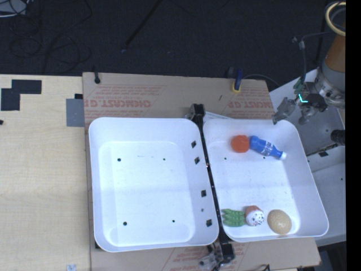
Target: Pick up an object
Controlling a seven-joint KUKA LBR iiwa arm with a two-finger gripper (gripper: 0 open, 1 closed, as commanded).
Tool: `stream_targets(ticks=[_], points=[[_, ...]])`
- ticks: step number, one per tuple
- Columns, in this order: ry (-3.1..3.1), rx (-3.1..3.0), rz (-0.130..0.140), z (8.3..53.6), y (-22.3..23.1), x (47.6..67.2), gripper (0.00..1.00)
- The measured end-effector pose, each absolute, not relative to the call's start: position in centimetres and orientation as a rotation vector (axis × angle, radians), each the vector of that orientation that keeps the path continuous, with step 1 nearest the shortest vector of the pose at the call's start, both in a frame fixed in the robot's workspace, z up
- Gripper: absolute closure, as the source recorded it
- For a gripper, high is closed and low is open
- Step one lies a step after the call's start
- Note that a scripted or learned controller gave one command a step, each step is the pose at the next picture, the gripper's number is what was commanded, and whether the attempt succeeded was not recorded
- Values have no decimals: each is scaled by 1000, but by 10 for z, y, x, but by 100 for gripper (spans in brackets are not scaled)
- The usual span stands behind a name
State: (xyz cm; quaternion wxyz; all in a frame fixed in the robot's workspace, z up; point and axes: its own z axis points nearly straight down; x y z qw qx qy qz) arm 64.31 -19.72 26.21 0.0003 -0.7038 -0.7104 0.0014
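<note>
Five objects sit in the right bin [304, 168], none picked yet. Gripper [299, 103] hangs off the bin's far right corner, outside the rim, above the surface; can't tell its state at this size, and nothing shows held in it. Nearest candidate is the blue bottle [266, 147], lying on its side below and left of the gripper, just inside the far part of the bin. Its long axis runs diagonally, from upper left down to the white cap at lower right, cap end pointing toward the bin's right wall. Orange ball [240, 144] sits just beside the bottle's left end, maybe touching. Green toy [232, 217], red-and-white ball [254, 216] and tan egg-shaped object [279, 221] line up along the near edge, well apart from the gripper. Left bin [104, 179] holds no candidates. Judged next: move in leftward and down, closing across the bottle's short axis.
</note>
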Motion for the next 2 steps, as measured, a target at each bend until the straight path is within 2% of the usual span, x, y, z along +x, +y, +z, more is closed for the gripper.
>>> stream_targets(ticks=[1,2], points=[[-2236,-2207,5,272,-197,643,100],[-2222,-2215,1,318,-129,599,100]])
